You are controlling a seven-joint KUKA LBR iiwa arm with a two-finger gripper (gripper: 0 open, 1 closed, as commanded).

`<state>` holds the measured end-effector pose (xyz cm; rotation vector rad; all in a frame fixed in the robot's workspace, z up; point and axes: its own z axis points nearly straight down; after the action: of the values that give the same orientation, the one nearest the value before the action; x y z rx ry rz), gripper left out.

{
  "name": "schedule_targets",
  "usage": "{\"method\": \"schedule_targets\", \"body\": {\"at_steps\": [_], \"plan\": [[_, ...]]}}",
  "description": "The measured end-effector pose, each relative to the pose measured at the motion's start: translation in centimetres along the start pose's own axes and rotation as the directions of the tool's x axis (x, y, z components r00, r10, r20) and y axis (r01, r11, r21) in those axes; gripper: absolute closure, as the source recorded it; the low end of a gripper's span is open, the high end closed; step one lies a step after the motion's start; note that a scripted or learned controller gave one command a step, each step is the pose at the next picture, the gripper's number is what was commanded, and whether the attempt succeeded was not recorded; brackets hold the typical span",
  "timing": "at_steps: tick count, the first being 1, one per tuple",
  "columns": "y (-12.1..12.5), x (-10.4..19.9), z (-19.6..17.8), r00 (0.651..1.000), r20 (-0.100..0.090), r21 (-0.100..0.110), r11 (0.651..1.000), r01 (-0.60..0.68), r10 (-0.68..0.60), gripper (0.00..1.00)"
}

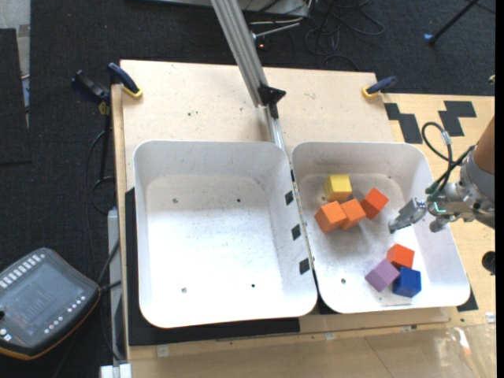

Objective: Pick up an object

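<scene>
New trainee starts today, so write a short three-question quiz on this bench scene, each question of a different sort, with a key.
1. True or false: all the blocks lie in the right bin.
2. Which block lies nearest the camera-side wall of that bin? A) yellow block B) blue block C) purple block
3. Fill in: the gripper is above the ___ bin, between the upper cluster and the lower one.

Key: 1 true; 2 B; 3 right. The left bin shows bare white floor. The gripper has no block between its fingers.
</scene>
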<state>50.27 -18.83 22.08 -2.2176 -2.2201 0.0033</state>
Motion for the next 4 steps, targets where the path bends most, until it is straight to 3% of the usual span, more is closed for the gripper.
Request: {"method": "schedule_targets", "body": {"at_steps": [1, 2, 3, 4], "plan": [[0.1, 0.0, -0.2, 1.0, 0.001, -0.004, 1.0, -0.001, 0.001, 0.0], [-0.5, 0.1, 4.3, 1.0, 0.0, 0.0, 1.0, -0.002, 0.002, 0.0], [-0.5, 0.7, 9.8, 1.0, 0.008, -0.012, 1.0, -0.003, 0.003, 0.0], [-0.6, 0.8, 10.7, 1.0, 0.002, -0.006, 1.0, 0.0, 0.0, 0.0]]}}
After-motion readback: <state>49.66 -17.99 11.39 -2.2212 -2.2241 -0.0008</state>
